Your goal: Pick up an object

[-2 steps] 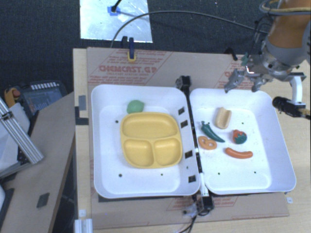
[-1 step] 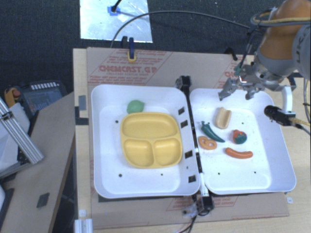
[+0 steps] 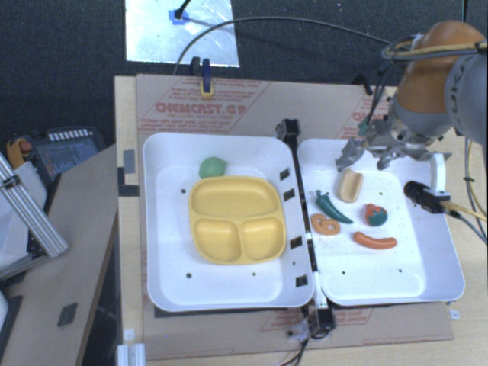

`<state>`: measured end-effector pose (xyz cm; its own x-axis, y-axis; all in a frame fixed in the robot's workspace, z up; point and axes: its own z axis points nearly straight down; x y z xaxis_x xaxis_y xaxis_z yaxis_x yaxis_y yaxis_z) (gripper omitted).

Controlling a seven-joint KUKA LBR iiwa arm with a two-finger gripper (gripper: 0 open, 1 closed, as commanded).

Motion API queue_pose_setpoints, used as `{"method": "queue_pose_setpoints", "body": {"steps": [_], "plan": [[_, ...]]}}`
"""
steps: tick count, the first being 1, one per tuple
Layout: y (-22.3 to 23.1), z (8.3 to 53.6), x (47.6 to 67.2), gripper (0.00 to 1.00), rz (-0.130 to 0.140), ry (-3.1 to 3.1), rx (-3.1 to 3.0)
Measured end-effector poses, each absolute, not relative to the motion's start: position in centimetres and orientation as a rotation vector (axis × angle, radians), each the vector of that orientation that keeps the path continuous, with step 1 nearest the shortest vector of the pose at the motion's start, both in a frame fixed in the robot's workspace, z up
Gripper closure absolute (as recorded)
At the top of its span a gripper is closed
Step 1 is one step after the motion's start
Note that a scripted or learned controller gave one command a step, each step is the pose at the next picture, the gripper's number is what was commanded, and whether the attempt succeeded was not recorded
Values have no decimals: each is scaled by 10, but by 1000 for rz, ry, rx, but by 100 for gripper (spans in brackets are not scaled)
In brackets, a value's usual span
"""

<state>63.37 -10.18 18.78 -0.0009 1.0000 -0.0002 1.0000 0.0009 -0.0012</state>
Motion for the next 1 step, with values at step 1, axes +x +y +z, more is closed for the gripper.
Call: {"method": "queue_pose_setpoints", "body": {"steps": [1], "plan": [[-103,146,631,0,2,-2222,-2220]]}}
